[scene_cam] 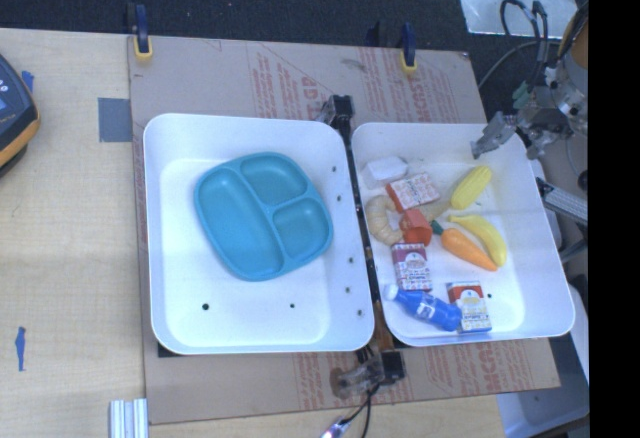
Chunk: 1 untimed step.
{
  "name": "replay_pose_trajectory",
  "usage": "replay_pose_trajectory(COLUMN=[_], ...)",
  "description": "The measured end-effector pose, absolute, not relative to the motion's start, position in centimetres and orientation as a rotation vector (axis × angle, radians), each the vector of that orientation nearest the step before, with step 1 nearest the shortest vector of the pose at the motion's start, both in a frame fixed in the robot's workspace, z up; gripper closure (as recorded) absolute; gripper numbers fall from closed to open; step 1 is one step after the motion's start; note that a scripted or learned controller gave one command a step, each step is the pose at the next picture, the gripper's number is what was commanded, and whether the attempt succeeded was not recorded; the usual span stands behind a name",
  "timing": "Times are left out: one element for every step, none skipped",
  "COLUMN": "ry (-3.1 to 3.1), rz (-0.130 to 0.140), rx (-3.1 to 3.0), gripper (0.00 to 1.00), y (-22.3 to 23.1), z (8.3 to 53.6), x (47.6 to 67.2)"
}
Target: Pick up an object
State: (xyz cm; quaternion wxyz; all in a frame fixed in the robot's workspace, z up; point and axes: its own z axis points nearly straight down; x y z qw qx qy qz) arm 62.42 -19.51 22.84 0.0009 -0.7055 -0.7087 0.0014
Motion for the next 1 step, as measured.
replay_pose_trajectory(ry=[-2.224], rz=[0.006], rx=[-2.216], gripper=[0.00], y=[-16.80], z=[10.50], x=[58.30])
